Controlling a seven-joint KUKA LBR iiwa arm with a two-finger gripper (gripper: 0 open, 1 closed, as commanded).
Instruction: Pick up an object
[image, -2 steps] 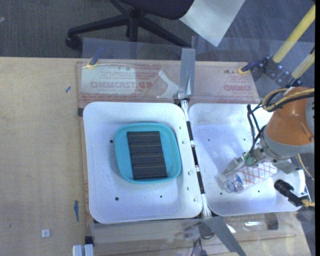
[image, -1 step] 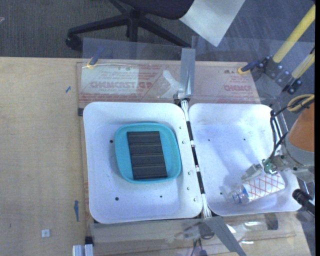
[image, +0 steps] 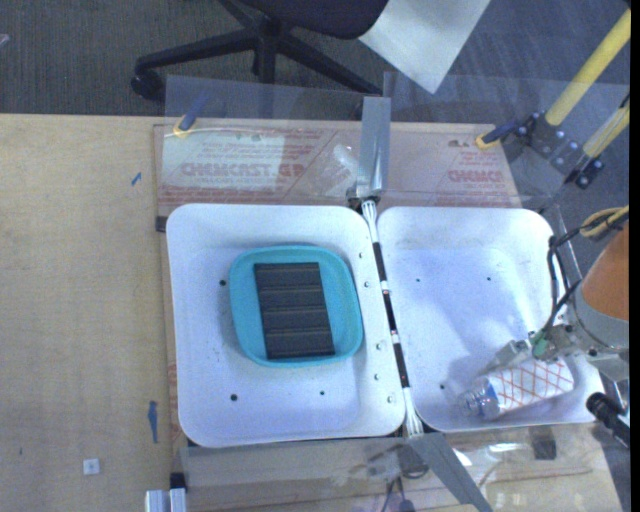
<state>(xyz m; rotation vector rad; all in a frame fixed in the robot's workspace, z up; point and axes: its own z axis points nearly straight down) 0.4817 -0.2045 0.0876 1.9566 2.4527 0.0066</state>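
In the right bin, a white tube with an orange lattice print and a blue cap lies on its side near the front right corner, cap pointing left. My gripper comes in from the right edge and hangs just above the tube's upper side, low in the bin. Whether it touches the tube is unclear. In the left bin, a teal square dish sits in the middle with a dark ridged block lying inside it.
The arm's orange band and black cables overhang the right bin's right wall. A ridge with a cable divides the two bins. Clear plastic sheeting lies behind them, and wooden benchtop stretches to the left.
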